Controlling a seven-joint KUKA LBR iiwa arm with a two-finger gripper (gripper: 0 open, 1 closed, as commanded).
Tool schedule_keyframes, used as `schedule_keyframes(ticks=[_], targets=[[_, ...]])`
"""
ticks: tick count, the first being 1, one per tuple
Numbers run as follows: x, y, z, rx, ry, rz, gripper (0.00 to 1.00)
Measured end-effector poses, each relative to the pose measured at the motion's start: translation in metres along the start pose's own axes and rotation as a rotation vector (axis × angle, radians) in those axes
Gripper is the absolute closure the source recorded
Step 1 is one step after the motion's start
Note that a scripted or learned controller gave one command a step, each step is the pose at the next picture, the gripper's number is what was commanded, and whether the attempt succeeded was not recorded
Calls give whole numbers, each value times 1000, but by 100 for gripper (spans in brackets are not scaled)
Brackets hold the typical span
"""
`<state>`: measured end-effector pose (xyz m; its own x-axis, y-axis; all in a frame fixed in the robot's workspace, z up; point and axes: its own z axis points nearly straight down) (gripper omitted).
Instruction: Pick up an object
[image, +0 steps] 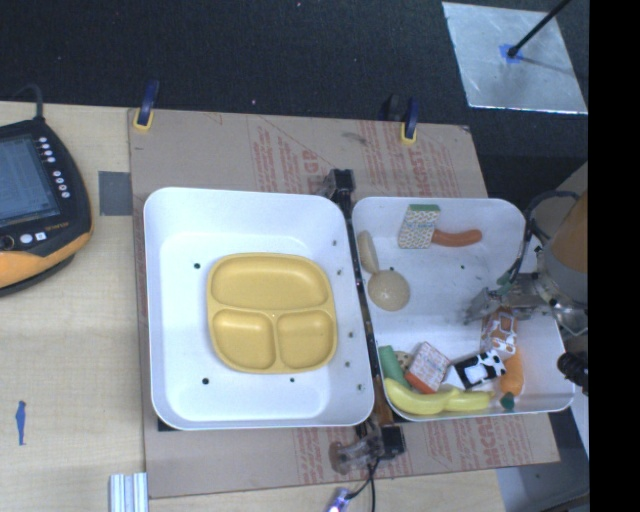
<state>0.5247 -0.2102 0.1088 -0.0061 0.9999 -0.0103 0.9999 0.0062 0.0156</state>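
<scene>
Nothing is lifted yet: the gripper (487, 300) hovers low at the right bin's (440, 208) right side, its grip impossible to judge, while the nearest object, a small patterned packet (499, 333), lies just below it.

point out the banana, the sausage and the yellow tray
banana (432, 401): camera view, middle of its curve
sausage (457, 238): camera view, middle of its length
yellow tray (270, 283): camera view, floor of its large top compartment
</scene>
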Motion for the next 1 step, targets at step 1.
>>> schedule_keyframes(ticks=[1], targets=[[-4, 31, 6, 1, 4, -1, 0]])
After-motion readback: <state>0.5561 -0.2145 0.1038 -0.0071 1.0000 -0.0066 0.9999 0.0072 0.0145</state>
